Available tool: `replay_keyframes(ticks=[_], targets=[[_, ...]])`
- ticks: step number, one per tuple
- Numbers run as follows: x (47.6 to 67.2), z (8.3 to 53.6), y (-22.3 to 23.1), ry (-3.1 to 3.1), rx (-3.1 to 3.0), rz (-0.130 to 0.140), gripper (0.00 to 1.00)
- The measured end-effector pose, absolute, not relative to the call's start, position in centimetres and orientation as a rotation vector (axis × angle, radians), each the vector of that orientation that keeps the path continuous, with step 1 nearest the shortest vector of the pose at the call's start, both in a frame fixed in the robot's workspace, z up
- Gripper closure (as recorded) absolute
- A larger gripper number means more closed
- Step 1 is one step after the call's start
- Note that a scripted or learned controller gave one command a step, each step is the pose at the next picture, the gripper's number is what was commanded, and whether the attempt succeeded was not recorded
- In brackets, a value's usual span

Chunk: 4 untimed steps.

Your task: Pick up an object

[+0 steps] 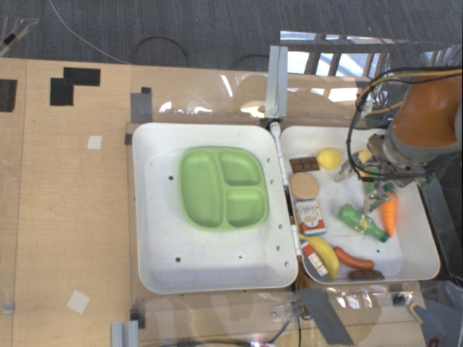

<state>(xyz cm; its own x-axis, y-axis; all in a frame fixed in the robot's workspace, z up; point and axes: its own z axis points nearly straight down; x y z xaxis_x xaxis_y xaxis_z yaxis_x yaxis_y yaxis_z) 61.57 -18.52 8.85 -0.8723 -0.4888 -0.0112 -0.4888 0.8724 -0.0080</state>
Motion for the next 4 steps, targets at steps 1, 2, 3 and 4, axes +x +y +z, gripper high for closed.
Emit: replay_keyframes(ticks=[1,2,3,4], targets=[[62.4,8.8,-17.5,2.990,-0.925,-0.007,0.00],[63.0,8.9,-18.0,2.883,-1.217,-0.009,0.00],[56.9,9.0,-20.1,2.841,-1.317,-0.010,0.00],[55.7,9.0,-20.4,2.687,-1.600,-0.017,0.00]])
